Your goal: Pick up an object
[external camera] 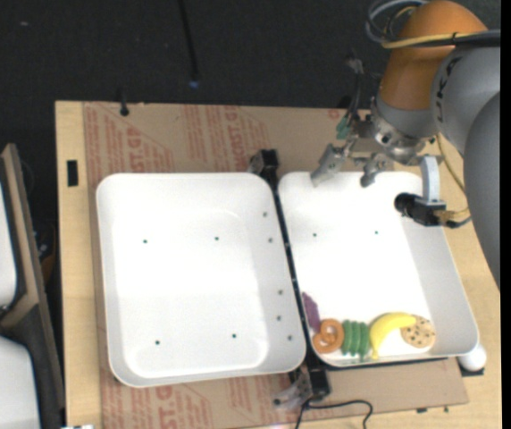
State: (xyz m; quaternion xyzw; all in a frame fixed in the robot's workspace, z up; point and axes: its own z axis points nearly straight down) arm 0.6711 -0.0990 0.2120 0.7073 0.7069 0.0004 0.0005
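Note:
My gripper (346, 170) hangs over the far edge of the right bin (372, 257), its two fingers spread apart and nothing between them. Along that bin's near edge lie several small items in a row: a purple piece (310, 307), an orange ring (329, 336), a green ribbed piece (356, 337), a yellow banana (391, 325) and a speckled cookie (418, 332). The gripper is well away from them, at the opposite end of the bin.
The left bin (193, 275) sits beside the right one on a cardboard sheet (184, 137). A black clip (263, 162) sits at the far junction of the bins. Cables run at the bench's near edge (327, 409).

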